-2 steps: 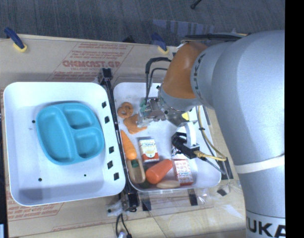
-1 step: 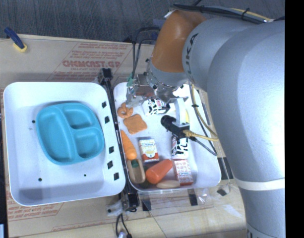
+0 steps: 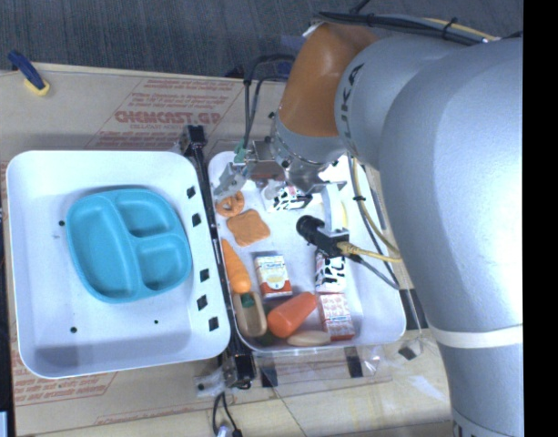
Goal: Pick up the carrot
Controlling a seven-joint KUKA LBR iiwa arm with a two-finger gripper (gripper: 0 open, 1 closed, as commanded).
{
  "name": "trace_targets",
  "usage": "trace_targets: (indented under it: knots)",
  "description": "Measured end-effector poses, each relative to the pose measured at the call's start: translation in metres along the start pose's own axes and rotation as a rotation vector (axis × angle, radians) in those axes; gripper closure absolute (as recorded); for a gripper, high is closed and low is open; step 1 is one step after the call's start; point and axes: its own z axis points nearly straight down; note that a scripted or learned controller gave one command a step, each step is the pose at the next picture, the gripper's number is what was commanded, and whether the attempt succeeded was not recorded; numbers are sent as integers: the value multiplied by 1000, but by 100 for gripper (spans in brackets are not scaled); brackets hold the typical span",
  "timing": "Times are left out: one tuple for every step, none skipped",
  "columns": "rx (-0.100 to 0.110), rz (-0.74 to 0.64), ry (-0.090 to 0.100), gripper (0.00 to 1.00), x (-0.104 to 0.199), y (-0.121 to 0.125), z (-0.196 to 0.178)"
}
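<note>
I see the grey arm with its orange band point(image 3: 319, 76) reaching from the right over the right-hand shallow white bin point(image 3: 392, 312), wrist bent down. Its two-finger gripper point(image 3: 231, 182) hangs at the bin's far left corner; I cannot tell its opening. The long orange carrot point(image 3: 235, 265) lies along the bin's left wall, apart from the gripper.

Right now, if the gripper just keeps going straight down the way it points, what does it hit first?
Probably the pretzel at the back-left corner of the right bin. The gripper sits just above it, with the toast slice next in line. The carrot lies further forward along the left wall. Depth is unclear from this slant.
</note>
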Motion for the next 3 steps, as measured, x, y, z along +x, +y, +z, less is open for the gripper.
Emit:
trace_targets:
  knots:
    - [1,-362,0,0,-17,-44,0]
    - [-4,-371,-1,0,-33,45,-1]
    - [-8,-596,-4,0,-29,-26,-93]
